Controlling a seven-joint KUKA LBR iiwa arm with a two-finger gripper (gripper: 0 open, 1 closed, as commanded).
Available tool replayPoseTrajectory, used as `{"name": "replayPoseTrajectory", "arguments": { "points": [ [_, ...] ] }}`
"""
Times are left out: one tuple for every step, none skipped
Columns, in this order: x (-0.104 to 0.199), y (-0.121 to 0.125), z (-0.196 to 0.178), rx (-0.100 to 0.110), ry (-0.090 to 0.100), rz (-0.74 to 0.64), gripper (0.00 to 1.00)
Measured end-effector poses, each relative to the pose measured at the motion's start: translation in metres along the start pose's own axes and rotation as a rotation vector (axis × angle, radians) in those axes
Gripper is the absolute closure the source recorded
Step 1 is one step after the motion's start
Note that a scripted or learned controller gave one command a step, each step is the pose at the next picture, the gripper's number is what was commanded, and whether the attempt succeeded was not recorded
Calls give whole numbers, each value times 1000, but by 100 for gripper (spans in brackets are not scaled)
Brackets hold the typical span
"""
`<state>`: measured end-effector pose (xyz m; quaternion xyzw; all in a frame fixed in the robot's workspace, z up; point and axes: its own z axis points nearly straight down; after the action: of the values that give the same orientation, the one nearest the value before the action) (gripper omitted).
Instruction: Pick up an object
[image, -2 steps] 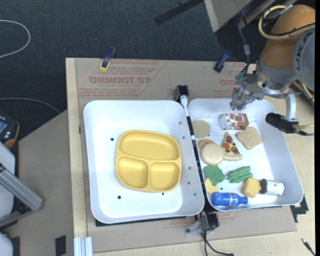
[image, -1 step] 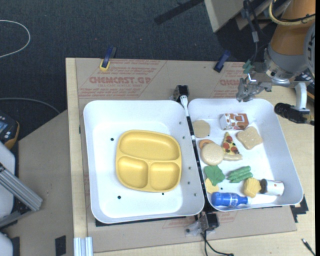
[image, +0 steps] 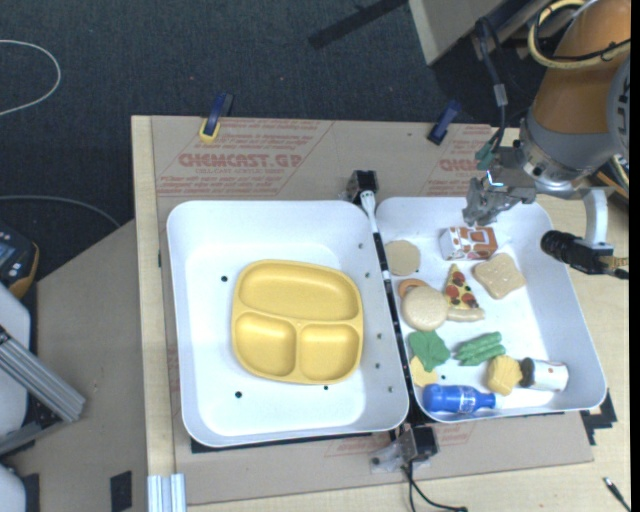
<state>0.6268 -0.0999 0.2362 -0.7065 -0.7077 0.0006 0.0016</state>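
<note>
We work at a cardboard-covered bench (image: 300, 150) over dark carpet, bearing two shallow white bins; the left white bin (image: 190, 300) carries a yellow plastic tray with three compartments (image: 297, 320). Our hand (image: 483, 208) hangs over the far end of the right white bin (image: 585, 340), just above the small red-and-white box (image: 470, 241), the likeliest thing to pick; we cannot tell how wide the hand stands from this slant. The risk, as we judge it, is a descent that lands on the box's far edge and pushes it flat or sideways instead of closing around it. Just beside the box lie a tan toast slice (image: 499, 275), a pizza wedge (image: 460, 292) and a round beige biscuit (image: 403, 257), which crowd any approach; beyond them rest green toy vegetables (image: 478, 348) and a blue bottle (image: 455, 400).
</note>
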Motion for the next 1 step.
{"name": "replayPoseTrajectory", "arguments": {
  "points": [
    [28,-40,-2,1,0,0,100]
  ]
}}
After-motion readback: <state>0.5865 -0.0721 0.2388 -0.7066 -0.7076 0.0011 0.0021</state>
